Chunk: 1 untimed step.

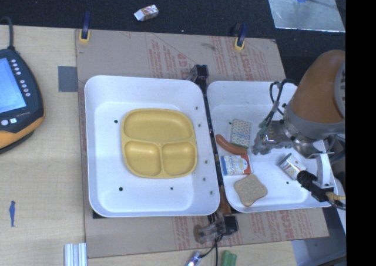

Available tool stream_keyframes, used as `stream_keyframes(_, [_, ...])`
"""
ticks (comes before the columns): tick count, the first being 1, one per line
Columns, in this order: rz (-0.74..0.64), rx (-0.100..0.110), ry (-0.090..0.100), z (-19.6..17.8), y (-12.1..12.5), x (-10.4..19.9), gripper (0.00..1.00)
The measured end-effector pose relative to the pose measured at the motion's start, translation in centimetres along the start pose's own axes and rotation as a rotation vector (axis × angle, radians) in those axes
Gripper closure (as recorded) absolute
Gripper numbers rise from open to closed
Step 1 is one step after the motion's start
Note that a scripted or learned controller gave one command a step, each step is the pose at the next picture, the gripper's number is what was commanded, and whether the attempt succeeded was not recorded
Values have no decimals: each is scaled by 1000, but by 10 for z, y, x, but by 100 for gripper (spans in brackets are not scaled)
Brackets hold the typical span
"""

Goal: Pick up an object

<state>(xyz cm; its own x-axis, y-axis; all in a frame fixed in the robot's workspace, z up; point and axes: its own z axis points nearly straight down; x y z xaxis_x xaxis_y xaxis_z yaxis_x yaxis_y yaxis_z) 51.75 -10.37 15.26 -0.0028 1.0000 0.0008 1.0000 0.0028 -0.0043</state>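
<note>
Sausage (231, 145) lies mid-bin; gripper (263, 143) just right; right bin (235, 93) crowded.

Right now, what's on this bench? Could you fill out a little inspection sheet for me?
Surface: wooden bench under a cardboard sheet held by two clamps; on it a left bin and a right bin.
Job's things: right bin holds a sausage, a patterned packet, a small carton, a bread-like slice and a small can.
Clutter: yellow divided plate in the left bin.
Grippers: gripper low over the right bin, beside the packet; nothing seen held.
Cables: black cable looping at the arm's wrist.
Surroundings: control pendant at left; wrapper on dark floor.
</note>
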Motion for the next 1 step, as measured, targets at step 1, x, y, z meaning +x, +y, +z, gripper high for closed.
stream_keyframes(1, [-1,0,0,0,0,0,0])
